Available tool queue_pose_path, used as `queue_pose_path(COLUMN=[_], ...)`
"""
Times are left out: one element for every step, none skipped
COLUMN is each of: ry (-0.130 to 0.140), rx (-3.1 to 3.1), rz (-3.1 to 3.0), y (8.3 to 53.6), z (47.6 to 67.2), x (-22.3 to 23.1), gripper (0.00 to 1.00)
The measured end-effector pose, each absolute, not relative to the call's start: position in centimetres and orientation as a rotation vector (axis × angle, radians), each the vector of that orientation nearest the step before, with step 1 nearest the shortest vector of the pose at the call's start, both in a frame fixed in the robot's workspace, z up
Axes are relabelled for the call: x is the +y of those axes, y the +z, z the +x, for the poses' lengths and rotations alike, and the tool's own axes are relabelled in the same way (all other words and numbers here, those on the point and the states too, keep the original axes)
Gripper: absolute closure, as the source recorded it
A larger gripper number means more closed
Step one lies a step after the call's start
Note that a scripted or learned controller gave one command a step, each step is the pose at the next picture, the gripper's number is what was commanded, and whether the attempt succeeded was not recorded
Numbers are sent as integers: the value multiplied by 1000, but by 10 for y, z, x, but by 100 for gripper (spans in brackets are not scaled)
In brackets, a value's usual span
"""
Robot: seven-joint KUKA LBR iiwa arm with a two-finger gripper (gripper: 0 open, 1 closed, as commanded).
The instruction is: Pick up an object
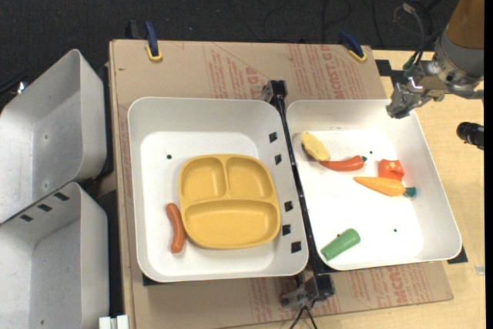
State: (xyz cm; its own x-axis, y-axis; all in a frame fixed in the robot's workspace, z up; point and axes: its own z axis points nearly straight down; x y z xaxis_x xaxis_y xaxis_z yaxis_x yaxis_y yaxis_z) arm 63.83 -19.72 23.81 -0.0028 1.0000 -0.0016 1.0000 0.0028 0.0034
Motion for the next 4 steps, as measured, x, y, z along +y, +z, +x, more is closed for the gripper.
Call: queue_pose_path(ry=[0,1,1,-1], rx=[2231,2232,2232,2233], rz=[2215,2215,2215,2215], y=[227,234,244,245], z=[621,600,583,556], x=[-143,-86,-33,19], gripper=[100,100,100,100])
